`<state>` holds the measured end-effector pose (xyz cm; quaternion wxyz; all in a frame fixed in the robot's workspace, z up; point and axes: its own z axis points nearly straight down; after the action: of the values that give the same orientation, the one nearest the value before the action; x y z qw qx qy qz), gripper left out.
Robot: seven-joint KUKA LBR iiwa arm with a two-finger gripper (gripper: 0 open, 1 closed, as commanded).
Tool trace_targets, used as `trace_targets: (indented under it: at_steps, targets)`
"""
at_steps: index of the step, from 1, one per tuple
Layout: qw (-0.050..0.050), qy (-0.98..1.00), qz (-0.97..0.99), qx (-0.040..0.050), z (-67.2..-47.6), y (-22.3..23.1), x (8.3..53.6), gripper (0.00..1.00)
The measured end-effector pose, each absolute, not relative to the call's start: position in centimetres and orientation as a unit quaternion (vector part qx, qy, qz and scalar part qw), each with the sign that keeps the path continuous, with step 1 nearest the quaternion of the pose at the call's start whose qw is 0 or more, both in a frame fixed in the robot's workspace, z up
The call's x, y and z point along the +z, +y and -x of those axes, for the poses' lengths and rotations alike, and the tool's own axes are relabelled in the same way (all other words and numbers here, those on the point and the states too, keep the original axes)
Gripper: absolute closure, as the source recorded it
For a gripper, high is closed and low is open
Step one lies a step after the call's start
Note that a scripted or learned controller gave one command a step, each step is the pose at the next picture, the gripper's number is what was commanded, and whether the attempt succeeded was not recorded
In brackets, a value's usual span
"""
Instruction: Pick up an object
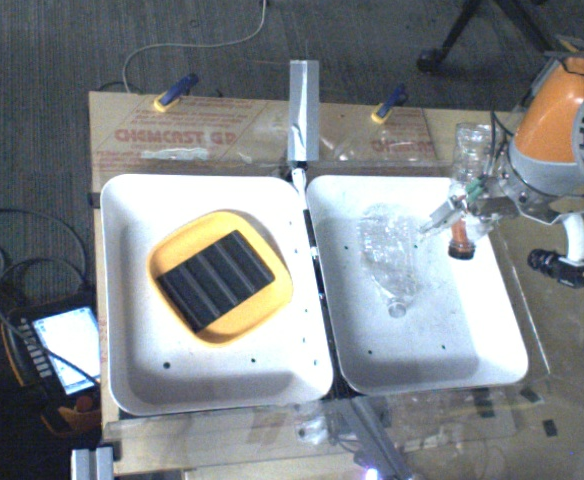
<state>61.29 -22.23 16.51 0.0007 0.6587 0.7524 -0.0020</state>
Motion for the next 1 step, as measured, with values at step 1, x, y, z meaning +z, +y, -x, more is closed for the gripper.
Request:
trace_targets:
  at_steps: [1]
  targets:
    - [0.001,0.801,-0.599,-0.0015,-63.74,-22.19,17.89,0.0]
